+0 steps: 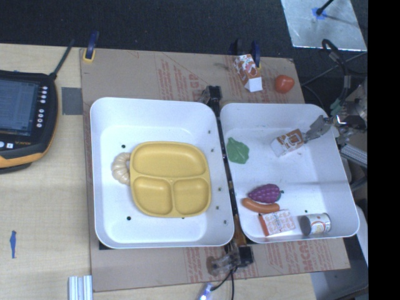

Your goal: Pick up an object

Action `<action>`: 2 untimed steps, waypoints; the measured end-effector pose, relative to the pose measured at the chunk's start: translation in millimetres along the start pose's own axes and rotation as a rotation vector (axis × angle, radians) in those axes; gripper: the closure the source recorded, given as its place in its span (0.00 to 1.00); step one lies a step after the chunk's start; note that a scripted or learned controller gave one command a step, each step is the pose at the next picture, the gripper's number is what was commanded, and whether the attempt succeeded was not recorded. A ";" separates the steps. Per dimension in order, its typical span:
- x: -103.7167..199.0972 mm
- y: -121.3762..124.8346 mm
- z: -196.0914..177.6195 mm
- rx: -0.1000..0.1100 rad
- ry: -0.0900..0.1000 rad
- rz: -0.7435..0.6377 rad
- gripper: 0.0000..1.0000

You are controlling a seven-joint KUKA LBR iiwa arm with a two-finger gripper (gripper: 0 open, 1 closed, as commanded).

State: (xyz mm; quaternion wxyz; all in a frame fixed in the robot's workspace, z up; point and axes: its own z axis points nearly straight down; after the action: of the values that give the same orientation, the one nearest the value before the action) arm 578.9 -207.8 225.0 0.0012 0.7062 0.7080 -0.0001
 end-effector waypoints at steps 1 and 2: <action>116.7 -20.6 94.2 0.008 0.003 -0.005 0.00; 104.3 -87.2 130.7 0.006 0.002 -0.003 0.00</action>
State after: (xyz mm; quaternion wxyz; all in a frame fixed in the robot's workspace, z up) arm 491.7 -103.9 94.0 -0.0018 0.7052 0.7090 -0.0016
